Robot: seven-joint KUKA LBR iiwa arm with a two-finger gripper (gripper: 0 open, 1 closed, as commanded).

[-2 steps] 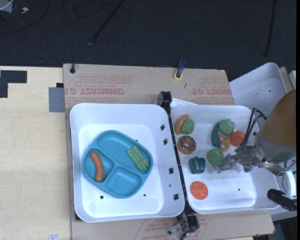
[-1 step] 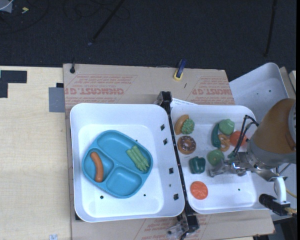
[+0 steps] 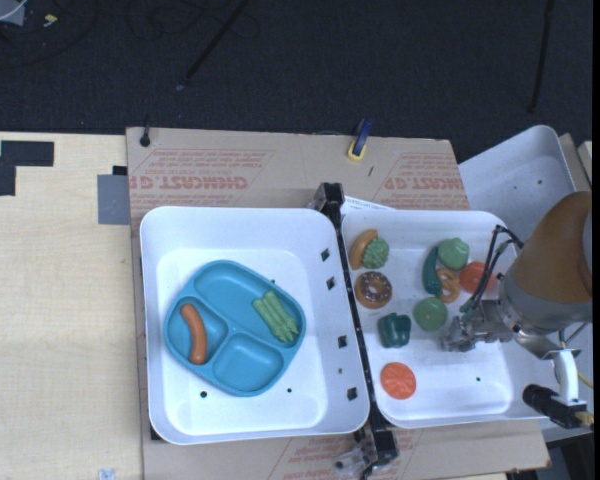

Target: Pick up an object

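The right bin [image 3: 450,400] holds several toy foods: a doughnut [image 3: 373,289], a green pepper [image 3: 394,329], an orange-red disc [image 3: 398,379], a green ball [image 3: 429,314], a bun with greens [image 3: 369,251], a green-topped piece [image 3: 452,254] and a red piece [image 3: 473,277]. My gripper [image 3: 458,338] hangs low over the right bin's floor, just right of the green ball and below the red piece. Nothing shows between its fingers.
The left bin [image 3: 170,408] holds a blue divided plate [image 3: 225,368] with a sausage [image 3: 194,332] and green beans [image 3: 276,315]. The arm [image 3: 552,278] covers the right bin's right side. A black divider [image 3: 345,308] runs between the bins.
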